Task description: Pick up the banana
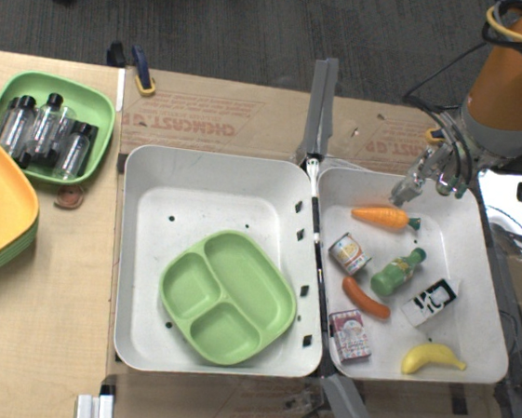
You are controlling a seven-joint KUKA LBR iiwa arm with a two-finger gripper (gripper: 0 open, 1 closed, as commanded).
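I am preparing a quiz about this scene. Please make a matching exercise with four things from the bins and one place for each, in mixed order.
Things:
1. banana
2. carrot
3. green divided plate
4. green bottle

Places:
A. left bin
B. far end of the right bin, just below the gripper
C. middle of the right bin
D. near right corner of the right bin

Pairs: 1-D, 2-B, 3-A, 4-C

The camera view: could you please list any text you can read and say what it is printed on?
Red printing on the cardboard behind the bins: upside down and too blurred to read.
Can label: too small to read.
Small box label: too small to read.
Black-and-white box: pattern, no legible words.
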